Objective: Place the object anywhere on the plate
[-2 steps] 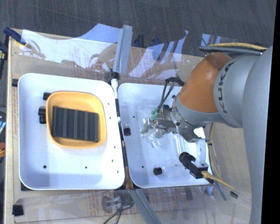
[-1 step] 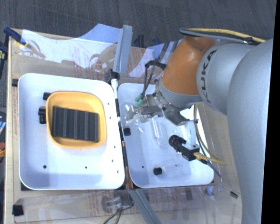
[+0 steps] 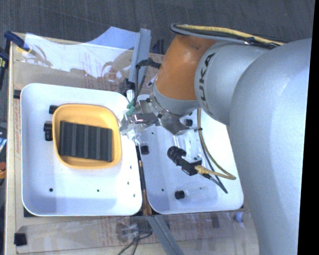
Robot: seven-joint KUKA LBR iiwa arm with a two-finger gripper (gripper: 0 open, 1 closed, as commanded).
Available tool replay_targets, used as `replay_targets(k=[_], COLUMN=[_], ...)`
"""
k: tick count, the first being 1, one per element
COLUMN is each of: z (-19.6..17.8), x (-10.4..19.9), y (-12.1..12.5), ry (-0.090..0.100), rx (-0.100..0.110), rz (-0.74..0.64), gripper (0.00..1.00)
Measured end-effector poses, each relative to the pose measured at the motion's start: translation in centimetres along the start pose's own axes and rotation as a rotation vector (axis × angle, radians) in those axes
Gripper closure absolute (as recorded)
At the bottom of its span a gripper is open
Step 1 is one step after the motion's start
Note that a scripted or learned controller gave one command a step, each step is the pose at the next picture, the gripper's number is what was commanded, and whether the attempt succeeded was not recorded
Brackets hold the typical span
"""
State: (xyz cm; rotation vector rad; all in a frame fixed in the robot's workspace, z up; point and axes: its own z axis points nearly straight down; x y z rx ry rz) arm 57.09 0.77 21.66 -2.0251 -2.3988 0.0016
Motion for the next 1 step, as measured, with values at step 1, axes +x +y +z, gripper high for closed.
replay_targets(k=[1], z=[-0.01], x=[-0.01], y=[0.0], ry=[0.0], rx=[0.0], rz=[0.0], gripper=[0.0])
